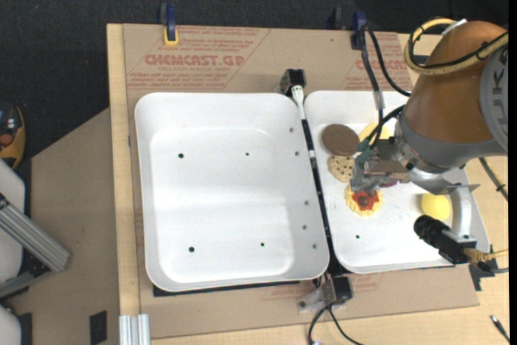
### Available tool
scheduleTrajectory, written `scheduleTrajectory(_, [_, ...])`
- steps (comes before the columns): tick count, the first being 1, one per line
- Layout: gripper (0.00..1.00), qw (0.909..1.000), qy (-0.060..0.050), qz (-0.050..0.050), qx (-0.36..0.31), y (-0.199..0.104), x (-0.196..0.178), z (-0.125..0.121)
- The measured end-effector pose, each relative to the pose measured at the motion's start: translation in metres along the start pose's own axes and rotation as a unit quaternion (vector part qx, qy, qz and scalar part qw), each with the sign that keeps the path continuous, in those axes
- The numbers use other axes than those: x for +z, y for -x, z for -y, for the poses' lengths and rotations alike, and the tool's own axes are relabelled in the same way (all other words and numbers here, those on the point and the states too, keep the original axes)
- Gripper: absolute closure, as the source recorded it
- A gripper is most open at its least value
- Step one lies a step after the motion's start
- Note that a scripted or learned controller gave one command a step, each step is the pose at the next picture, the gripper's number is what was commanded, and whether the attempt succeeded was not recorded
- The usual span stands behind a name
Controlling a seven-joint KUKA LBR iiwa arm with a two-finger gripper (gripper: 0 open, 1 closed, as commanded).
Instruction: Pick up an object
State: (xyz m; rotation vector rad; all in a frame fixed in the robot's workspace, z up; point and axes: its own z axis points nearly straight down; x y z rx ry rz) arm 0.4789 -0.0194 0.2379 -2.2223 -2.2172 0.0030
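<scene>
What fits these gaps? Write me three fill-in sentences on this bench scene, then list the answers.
1. All the loose objects lie in the ____ bin as the camera sees it.
2. The gripper is right over a yellow object with a ____ top.
3. The round object next to the cookie is ____ in colour.

Missing words: right; red; brown

White bins point(218, 105), brown disc point(340, 138)

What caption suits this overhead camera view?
Robot arm reaching over the right bin of toy food, left bin beside it.
</scene>
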Motion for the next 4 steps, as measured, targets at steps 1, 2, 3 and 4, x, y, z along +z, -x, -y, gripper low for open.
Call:
scheduleTrajectory(1, [1.00, 1.0000, -0.003, -0.001, -0.001, -0.015, 0.057, 0.001])
scheduleTrajectory(2, [1.00, 1.0000, 0.005, -0.001, -0.005, -0.085, -0.016, -0.001])
scheduleTrajectory(3, [1.00, 1.0000, 0.003, 0.001, 0.002, -0.027, -0.028, -0.001])
scheduleTrajectory(4, [1.00, 0.9999, 0.014, 0.000, -0.004, -0.057, -0.195, -0.072])
